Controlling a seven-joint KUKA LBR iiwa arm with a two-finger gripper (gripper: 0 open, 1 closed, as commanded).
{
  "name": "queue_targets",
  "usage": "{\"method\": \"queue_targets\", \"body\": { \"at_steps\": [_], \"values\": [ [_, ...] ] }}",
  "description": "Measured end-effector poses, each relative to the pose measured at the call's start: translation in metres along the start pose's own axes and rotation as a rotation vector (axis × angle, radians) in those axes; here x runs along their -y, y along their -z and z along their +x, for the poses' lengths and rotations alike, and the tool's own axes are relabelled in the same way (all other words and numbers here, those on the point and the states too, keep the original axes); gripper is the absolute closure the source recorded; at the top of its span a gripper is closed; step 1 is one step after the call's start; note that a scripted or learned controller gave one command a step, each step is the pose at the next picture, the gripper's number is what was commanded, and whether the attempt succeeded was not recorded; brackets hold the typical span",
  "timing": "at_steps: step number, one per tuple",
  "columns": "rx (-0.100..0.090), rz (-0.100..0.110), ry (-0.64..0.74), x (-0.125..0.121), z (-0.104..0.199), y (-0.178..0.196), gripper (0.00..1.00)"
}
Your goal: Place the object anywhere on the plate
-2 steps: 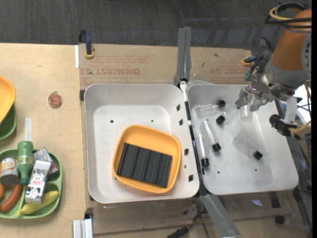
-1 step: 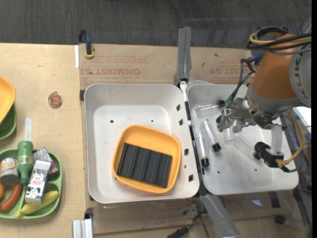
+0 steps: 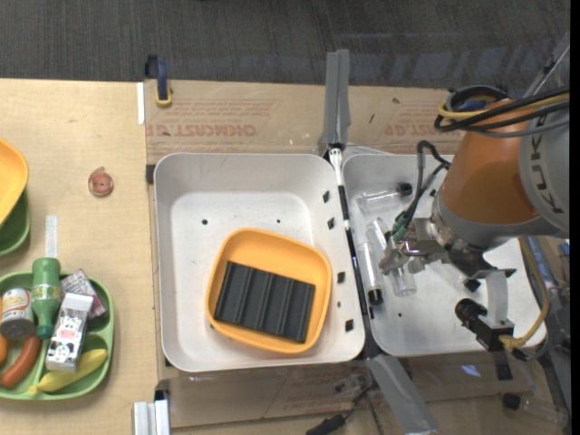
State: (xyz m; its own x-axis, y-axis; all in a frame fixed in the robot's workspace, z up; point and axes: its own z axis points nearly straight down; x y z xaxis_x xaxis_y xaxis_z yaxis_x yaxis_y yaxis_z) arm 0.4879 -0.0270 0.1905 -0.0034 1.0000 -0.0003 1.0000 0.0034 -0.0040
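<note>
Your gripper [image 3: 399, 259] hovers low in the right bin [image 3: 435, 333] over a clear tube [image 3: 376, 243]; whether it is open or closed I cannot tell. Confirm a firm hold on the tube first. Then lift it clear of the bin walls and set it on the yellow plate [image 3: 236, 252] in the left bin [image 3: 181, 243], beside the black block [image 3: 265, 302].

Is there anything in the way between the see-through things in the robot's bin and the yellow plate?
Yes. The clear plastic objects lie in the right bin, and the yellow plate sits in the left bin. The two bins' raised walls stand between them, so the gripper must lift an object over.
</note>
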Motion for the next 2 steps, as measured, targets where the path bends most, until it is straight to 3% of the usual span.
{"method": "queue_targets", "body": {
  "at_steps": [1, 2],
  "values": [
    [0.0, 0.0, 0.062, 0.01, 0.025, 0.0, 1.0],
    [0.001, 0.0, 0.129, -0.01, 0.075, -0.001, 1.0]
  ]
}}
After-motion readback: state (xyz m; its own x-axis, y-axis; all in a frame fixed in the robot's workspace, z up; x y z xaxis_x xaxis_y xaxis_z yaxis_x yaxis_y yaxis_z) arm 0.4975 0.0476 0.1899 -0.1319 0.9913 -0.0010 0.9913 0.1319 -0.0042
